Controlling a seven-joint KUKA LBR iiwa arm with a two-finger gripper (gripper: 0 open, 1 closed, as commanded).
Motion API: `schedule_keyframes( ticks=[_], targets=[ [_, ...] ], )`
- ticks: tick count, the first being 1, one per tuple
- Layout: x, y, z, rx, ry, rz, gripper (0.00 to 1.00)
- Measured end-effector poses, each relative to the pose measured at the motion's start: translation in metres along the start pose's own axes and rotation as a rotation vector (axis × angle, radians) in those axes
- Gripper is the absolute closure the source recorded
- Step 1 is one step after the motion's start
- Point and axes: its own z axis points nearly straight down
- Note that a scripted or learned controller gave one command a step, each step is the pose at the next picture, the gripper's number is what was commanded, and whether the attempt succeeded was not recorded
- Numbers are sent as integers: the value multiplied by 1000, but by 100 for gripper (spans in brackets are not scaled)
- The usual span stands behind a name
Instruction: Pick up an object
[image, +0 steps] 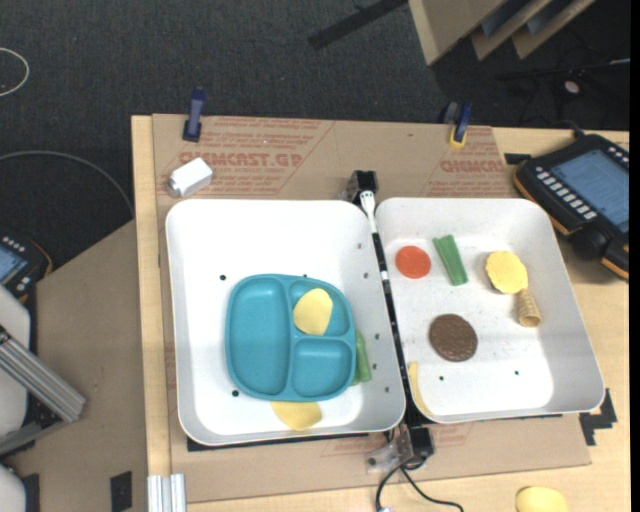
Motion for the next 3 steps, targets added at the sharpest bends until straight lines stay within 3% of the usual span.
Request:
schedule_keyframes(
  ticks=[1, 2, 3],
  targets=[
    [9, 0, -105, -19, -8, -3, 100],
    [-1, 0, -38, -1, -1, 1, 100],
    [0, 0, 8, -1, 0, 0, 100]
  ],
)
